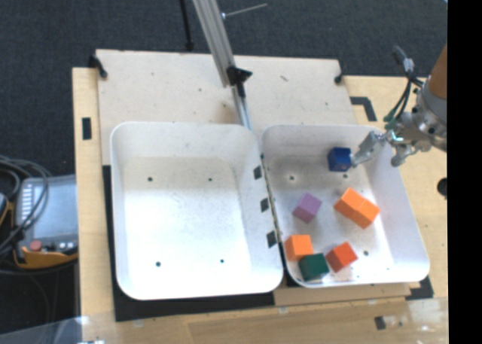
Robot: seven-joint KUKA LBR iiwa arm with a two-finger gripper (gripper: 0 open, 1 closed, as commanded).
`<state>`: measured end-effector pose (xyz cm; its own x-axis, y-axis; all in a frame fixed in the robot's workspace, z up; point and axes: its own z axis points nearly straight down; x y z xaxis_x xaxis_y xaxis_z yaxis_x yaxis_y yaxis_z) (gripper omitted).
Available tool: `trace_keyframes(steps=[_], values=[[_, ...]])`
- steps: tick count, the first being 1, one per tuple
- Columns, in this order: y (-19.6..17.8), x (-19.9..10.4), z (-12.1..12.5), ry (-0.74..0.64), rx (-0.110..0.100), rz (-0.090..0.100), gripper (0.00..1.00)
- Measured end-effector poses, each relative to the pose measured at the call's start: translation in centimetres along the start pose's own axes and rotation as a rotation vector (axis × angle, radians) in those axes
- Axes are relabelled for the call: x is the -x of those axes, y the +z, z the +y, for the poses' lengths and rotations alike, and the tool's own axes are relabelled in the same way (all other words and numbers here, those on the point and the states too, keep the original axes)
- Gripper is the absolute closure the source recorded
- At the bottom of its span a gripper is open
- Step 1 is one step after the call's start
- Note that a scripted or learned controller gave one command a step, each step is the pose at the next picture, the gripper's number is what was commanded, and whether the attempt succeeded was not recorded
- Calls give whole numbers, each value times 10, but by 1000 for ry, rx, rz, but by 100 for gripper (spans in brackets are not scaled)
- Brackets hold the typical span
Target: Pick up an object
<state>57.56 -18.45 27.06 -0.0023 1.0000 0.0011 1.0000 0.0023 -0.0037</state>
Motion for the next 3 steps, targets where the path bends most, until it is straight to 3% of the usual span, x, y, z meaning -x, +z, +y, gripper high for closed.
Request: trace_keyframes(steps=[1, 3], values=[[-3, 0, 1, -1, 5, -1, 0], [85, 8, 9, 4, 0, -3, 0]])
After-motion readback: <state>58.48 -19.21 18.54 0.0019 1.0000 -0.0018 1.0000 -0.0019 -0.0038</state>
